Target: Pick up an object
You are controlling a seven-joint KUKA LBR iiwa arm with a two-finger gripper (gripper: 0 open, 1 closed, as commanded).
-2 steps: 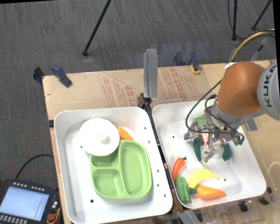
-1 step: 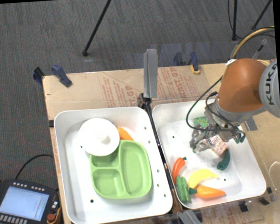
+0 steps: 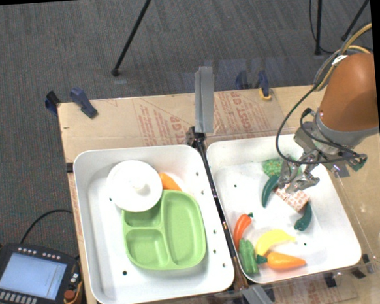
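My gripper hangs low over the upper middle of the right bin, under the orange wrist. Right below it lies a small pink-and-white checked block, touching or nearly touching the gripper's tip. A dark green curved vegetable lies just left of it, with a leafy green piece above. Another dark green piece sits below right. Near the bin's front are a red-orange carrot, a yellow banana, an orange pepper and a green vegetable.
The left bin holds a green divided plate, a white round lid and an orange piece behind the plate. A grey post stands behind the divide between the bins. A teach pendant lies at the lower left.
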